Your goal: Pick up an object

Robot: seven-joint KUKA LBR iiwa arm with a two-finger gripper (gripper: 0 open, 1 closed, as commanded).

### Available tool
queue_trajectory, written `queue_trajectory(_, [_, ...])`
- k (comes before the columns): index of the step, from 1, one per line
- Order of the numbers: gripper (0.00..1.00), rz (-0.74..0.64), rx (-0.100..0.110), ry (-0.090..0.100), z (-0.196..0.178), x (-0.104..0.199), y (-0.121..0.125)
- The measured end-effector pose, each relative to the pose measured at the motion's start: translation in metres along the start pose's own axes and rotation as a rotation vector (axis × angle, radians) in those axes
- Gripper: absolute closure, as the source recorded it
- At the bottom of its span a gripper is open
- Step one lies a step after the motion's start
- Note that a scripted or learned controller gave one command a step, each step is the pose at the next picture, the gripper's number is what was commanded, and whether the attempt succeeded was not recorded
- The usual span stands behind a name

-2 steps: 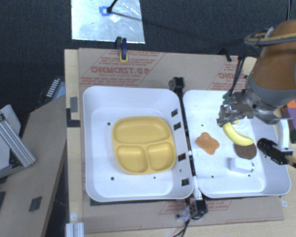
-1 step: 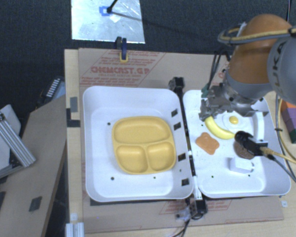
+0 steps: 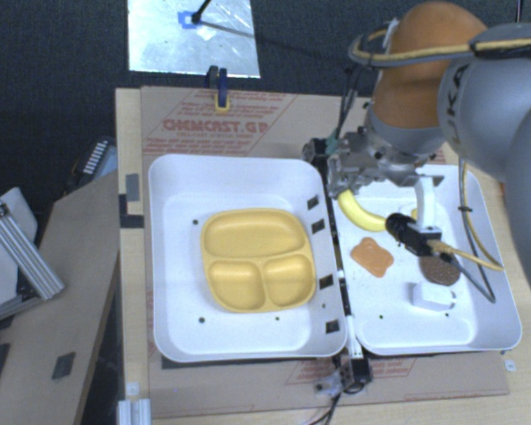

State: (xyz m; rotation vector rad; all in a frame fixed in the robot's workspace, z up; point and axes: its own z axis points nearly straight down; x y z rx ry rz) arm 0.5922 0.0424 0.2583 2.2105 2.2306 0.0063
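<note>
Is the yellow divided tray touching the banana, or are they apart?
Apart. The camera view shows the yellow divided tray lying in the left bin and the banana in the right bin, with both bins' walls standing between them.

Yellow divided tray (image 3: 252, 259) in left bin (image 3: 173, 237); foil sheet (image 3: 193, 23) behind bench.
</note>
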Motion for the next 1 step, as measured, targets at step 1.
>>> queue_trajectory(1, [1.0, 0.0, 0.0, 0.0, 0.0001, 0.0471, 0.0251])
